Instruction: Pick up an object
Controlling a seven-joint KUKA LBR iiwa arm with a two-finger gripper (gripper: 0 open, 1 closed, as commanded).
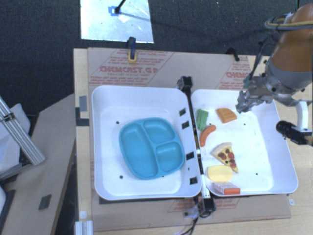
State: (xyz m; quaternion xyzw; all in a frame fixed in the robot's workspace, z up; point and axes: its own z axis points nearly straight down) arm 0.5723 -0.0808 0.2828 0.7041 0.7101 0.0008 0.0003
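The right bin (274, 180) holds several toy foods: a green piece (202, 118), an orange sausage (207, 134), a brown bread piece (226, 114), a pizza slice (225, 155), a yellow cheese piece (220, 173) and a white and red box (225, 189). My gripper (243, 106) hangs at the bin's back, just right of the bread piece. It is small and dark against the bin. Nothing shows under it.
The left bin (105, 131) bears a blue divided plate (149, 147). A black divider with clips (188, 121) runs between the bins. The arm's grey and orange body (291, 58) fills the upper right. A metal rail (17, 136) stands at the far left.
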